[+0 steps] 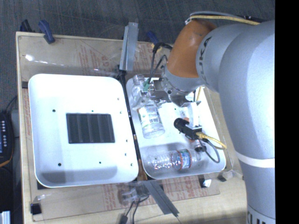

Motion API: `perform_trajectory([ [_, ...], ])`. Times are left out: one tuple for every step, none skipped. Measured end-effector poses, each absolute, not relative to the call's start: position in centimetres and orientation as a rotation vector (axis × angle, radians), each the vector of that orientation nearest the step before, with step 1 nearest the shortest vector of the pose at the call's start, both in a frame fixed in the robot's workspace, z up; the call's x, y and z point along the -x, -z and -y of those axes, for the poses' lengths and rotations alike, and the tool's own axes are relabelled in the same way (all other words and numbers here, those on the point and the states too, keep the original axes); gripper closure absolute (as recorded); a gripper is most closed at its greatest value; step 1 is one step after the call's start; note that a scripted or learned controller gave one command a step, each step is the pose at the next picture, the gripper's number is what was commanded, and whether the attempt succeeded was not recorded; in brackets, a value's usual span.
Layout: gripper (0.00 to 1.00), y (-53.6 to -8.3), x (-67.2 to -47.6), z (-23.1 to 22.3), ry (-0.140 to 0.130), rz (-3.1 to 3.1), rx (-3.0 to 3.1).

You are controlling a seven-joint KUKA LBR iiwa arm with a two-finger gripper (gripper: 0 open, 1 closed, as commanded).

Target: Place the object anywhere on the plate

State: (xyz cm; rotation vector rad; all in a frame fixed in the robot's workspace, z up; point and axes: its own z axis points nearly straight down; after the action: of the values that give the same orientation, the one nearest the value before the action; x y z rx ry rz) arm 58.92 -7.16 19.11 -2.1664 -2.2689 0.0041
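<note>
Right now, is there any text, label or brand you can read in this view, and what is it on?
No text can be quoted with certainty.
Arm: dark letters on the grey casing below the orange band, cut off and too slanted to read.
Upright bottle: white label with green print, too small.
Lying bottle: blue and red label, blurred.
Bench board: faint reddish print, illegible.
</note>
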Motion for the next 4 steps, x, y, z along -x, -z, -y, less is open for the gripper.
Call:
perform_trajectory([
  [1.00, -19.1, -53.3, 1.8, -0.005, 2.453, 1.956],
  [1.00, -19.1, -56.4, -9.4, -0.003, 2.664, 1.662],
  [1.00, -13.9, -53.2, -12.9, -0.008, 2.496, 1.900],
  [1.00, -25.5, -51.2, -6.5, -0.001, 2.533, 1.858],
])
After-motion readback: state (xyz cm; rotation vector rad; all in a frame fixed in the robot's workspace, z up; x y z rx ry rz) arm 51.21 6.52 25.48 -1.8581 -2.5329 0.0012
